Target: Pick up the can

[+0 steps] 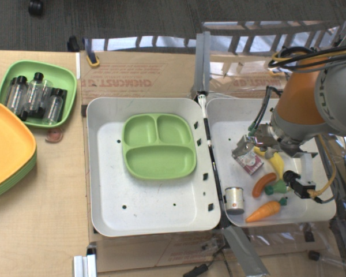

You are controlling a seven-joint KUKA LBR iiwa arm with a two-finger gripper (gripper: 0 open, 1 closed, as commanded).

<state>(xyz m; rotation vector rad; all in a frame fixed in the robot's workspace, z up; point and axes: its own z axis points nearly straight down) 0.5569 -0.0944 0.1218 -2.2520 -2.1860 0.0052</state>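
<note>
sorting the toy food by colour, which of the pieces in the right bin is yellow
The banana, lying in the right bin just under the arm. The carrot near the front edge is orange, and the piece between them is orange-red with a green end.

The robot arm (328,91) is grey with a fat orange band. Yellow and black cables (303,55) run along it.

You see the can (234,199) lying at the right bin's (219,120) lower left corner, the gripper (245,148) just above it, beside a small carton (251,162).
</note>
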